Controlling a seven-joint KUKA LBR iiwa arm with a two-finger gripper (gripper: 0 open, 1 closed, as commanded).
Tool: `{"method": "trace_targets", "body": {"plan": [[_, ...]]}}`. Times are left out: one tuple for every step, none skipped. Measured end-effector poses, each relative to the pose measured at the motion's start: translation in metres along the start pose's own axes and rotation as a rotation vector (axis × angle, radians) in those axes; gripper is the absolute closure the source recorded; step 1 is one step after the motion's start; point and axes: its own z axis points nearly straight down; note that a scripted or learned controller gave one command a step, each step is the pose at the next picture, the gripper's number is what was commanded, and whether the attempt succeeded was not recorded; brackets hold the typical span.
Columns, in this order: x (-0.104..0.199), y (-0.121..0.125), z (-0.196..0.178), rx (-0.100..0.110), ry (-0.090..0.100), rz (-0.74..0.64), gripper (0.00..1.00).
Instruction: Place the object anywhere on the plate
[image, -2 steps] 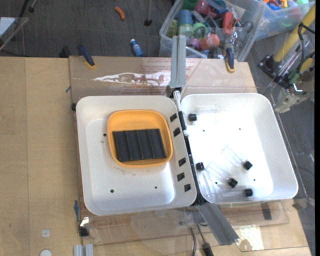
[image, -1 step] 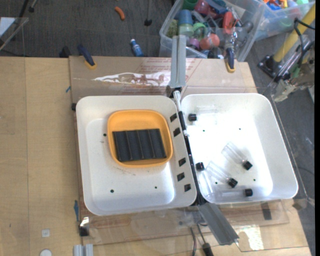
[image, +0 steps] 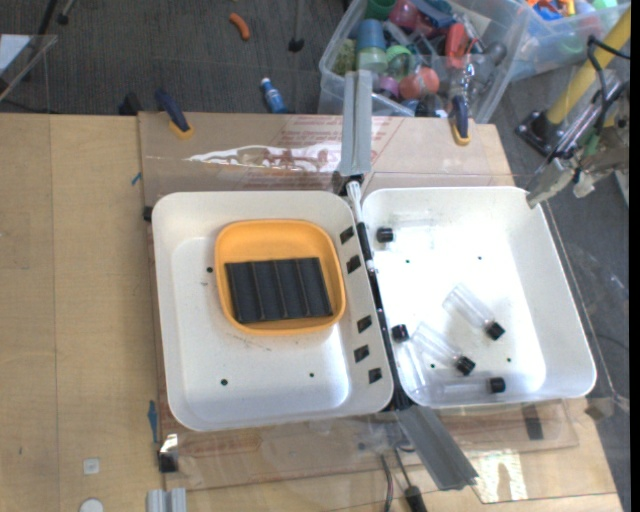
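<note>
From my remote station, the black ridged object (image: 278, 290) lies flat inside the orange plate (image: 229, 240), approx. in its middle and a bit toward the near rim. It touches nothing else. I judge the placing step is done, or very close to done.

The gripper (image: 565, 178), as far as I can read it, is the grey hardware far to the right of the plate and a bit behind it, at the far corner of the right bin (image: 470, 230). I cannot tell if it is open or closed; that part is too small and mixed with cables. Nothing hangs from it that I can see.

Next move, imo: no new grasp is needed, only confirm the object sits stable and keep the arm away from the plate.

The plate rests in the left bin (image: 260, 400). Right of the plate, in the other bin, lie some clear tubes with black caps (image: 470, 305). Both bins stand on a wooden bench (image: 60, 300). Behind the plate, on the floor, is a plastic box of coloured items (image: 430, 50).
</note>
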Motion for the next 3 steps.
{"method": "trace_targets", "body": {"plan": [[0.001,0.002,-0.011,-0.004,-0.004,-0.003,1.0],[-0.003,0.013,-0.025,-0.002,-0.002,-0.268,1.0],[-0.003,0.013,-0.05,-0.003,-0.003,-0.575,1.0]]}}
